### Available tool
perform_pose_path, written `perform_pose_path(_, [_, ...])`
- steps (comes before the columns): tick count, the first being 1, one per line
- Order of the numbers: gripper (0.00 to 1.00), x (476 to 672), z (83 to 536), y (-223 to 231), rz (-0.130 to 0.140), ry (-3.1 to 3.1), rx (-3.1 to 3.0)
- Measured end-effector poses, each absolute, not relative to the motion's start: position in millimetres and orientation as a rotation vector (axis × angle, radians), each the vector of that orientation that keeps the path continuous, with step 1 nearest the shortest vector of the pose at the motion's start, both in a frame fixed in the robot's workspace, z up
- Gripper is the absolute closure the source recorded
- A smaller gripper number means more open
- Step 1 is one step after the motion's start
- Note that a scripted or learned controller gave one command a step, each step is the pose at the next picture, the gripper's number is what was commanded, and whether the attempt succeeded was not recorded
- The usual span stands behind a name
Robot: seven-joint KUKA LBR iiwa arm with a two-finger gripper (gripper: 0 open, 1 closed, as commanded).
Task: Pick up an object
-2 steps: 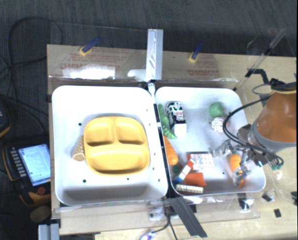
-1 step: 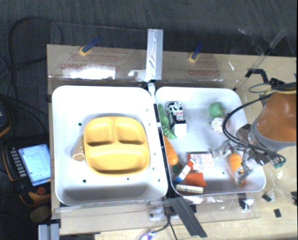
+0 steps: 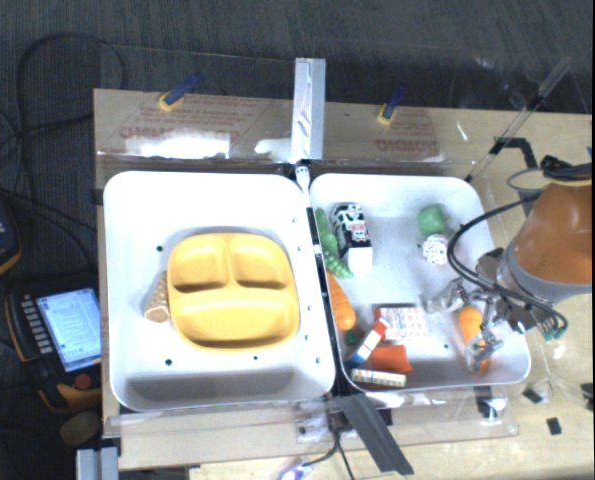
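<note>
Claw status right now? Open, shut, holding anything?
Claw: low in the right bin, closed around a small orange ball near the bin's right wall.

One fixed overhead cam, slanted down on both white bins (image 3: 117, 268) w/ bench (image 3: 117, 118), mid-range.

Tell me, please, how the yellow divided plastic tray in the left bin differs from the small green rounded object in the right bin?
The yellow divided plastic tray is far larger than the small green rounded object. The tray is flat, with three compartments; the green object is a plain lump. The tray sits near its bin's middle, the green object by the far rim of its own. Both lie untouched, away from the gripper.
</note>
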State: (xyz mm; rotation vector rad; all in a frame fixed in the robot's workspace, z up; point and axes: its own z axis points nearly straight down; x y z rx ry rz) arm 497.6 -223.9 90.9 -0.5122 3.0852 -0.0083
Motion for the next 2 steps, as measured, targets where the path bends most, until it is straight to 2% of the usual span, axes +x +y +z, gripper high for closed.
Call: perform_pose_path(2, [0.0,498.5,91.1,-213.9,-0.02,3.068,-0.613])
